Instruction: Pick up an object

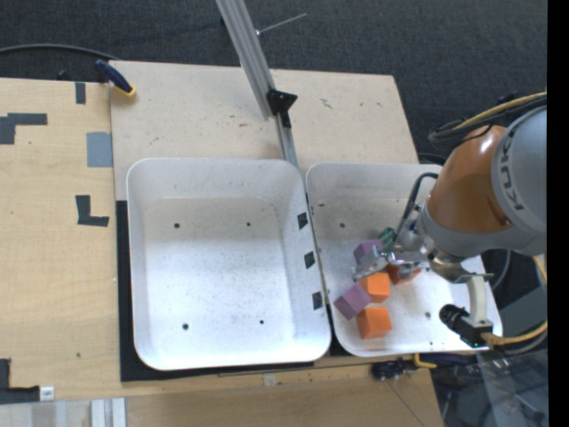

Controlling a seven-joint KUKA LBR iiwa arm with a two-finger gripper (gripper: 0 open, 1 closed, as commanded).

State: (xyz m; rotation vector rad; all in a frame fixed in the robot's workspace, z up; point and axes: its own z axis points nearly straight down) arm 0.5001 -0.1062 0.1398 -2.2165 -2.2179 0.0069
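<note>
Toward the lower right of the frame: gripper (396, 262) low inside the right bin (356, 173), down among a small cluster of blocks. Cannot tell whether apart, together or clamped on anything; too small and too crowded by the blocks to read.

Just left of the gripper, touching or nearly so: a purple block (364, 253). Directly below the gripper, close against it: an orange block (378, 286). Lower left of that, near the bin's left wall: a second purple block (352, 300). Below again, near the bin's bottom rim: a second orange block (374, 321). Above the gripper, peeking out beside the wrist: a small green piece (388, 235). At the gripper's right side: a sliver of red (408, 274), shape unclear.

Right edge of the frame: orange band (467, 189) of the arm, bulking over the bin's right half.

Centre left: left bin (133, 238), side by side with the right one, rims touching.

Upper centre, slanting down to the seam between the bins: a metal bar (244, 38) with a black clamp (281, 103).
</note>
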